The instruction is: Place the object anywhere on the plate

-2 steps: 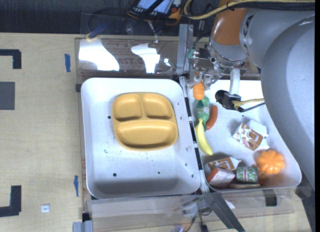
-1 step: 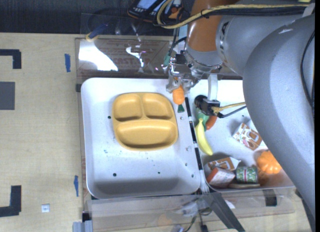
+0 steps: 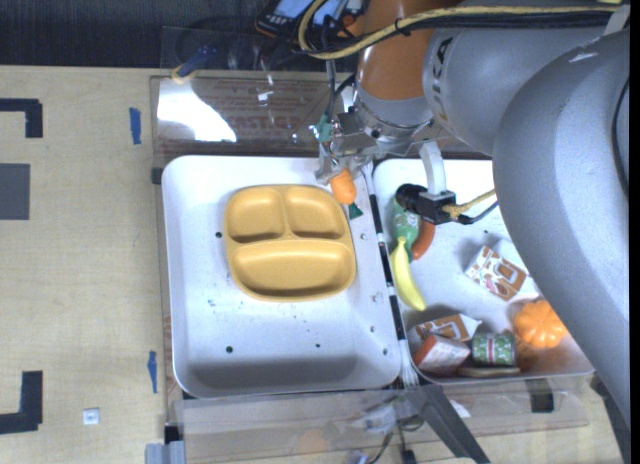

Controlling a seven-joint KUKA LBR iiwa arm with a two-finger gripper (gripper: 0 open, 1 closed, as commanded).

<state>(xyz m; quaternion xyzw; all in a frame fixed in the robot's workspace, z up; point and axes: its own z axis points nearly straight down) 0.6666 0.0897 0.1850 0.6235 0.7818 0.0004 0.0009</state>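
A yellow three-compartment plate [image 3: 290,242] lies in the left white bin [image 3: 200,332]. My gripper [image 3: 342,167] hangs over that bin's far right corner, just past the plate's upper right edge. A small orange object [image 3: 343,188] with a green tip sits between the fingers [image 3: 330,164], lifted above the bin floor. The grey arm with its orange band reaches in from the upper right and hides part of the right bin.
The right bin [image 3: 480,177] holds a banana [image 3: 405,274], a red and green item [image 3: 415,232], a small carton [image 3: 495,272], an orange pumpkin-like toy [image 3: 540,322], a can [image 3: 492,348] and a packet [image 3: 440,347]. Cables and a device lie behind the bins.
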